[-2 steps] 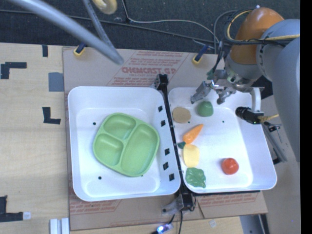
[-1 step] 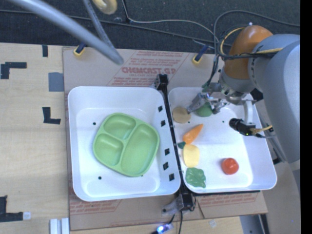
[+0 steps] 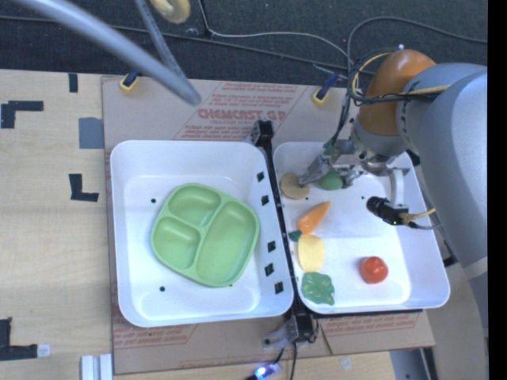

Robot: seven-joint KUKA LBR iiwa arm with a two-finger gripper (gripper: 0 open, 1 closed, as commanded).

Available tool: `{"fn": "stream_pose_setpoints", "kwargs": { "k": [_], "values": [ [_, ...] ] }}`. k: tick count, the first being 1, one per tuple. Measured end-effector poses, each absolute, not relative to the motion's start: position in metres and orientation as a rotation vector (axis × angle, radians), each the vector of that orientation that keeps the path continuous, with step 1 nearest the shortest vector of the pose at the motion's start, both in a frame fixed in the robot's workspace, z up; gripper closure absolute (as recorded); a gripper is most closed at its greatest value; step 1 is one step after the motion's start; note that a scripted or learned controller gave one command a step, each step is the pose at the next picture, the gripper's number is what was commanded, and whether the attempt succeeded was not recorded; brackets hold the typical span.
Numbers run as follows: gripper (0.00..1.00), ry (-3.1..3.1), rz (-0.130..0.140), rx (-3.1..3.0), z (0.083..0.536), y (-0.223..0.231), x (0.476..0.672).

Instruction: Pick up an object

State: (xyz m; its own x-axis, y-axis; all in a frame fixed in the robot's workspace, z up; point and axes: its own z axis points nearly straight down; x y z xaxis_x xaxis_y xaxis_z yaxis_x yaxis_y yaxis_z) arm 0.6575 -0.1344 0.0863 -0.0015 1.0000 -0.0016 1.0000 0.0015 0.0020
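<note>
My gripper (image 3: 333, 171) hangs low over the back left of the right bin (image 3: 420, 291), under the orange wrist band. A small green object (image 3: 330, 183) lies right at its tip, partly covered by it; whether it is held I cannot tell. A tan round disc (image 3: 294, 187) lies just left of that. Further forward are an orange carrot (image 3: 314, 217), a yellow piece (image 3: 310, 252), a green leafy piece (image 3: 318, 288) and a red tomato (image 3: 374, 269).
The left bin (image 3: 135, 291) holds a green divided plate (image 3: 206, 233). A black divider with clips (image 3: 270, 204) runs between the bins. A black fitting with a cable (image 3: 388, 210) sits on the arm's side above the right bin. The grey arm covers the right edge.
</note>
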Motion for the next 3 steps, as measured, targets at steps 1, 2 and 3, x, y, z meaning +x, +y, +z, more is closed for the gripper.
{"fn": "stream_pose_setpoints", "kwargs": {
  "k": [1, 2, 3],
  "values": [
    [1.00, 2.222, 0.006, 2.213, 0.098, -0.133, 0.659],
    [1.00, 2.220, 0.002, 2.219, 0.148, -0.136, 0.651],
    [1.00, 2.220, 0.003, 2.217, 0.210, -0.141, 0.653]
  ]
}}
